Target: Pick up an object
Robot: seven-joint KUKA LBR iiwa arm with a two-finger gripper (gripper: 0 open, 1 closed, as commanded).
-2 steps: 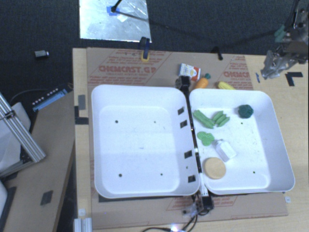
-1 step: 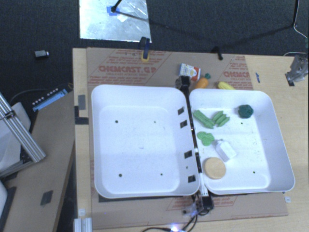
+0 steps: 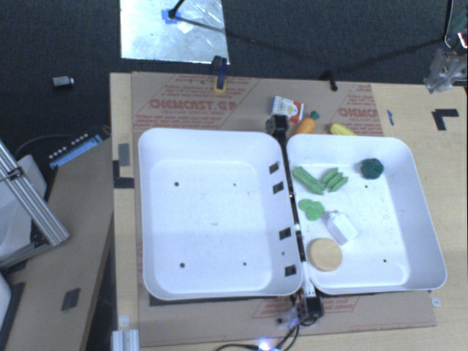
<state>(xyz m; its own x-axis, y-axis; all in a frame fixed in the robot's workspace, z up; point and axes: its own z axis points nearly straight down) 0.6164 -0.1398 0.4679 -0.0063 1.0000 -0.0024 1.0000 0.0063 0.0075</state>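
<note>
**Gripper parked far from the right bin's objects**

You had the gripper up at the view's top right corner, beyond the tabletop's far edge; whether it was open or closed you could not tell. Every candidate lay in the right bin, down and to the left of it: the round tan disc near the front, the white bottle just behind it, its long axis slanted, and the dark green ball nearest the gripper.

Your light wooden counter carries a printed brown cardboard sheet. On that sheet sit two shallow white plastic bins, edges touching. An orange carrot-shaped toy and yellow banana-shaped toy lie behind them.
</note>
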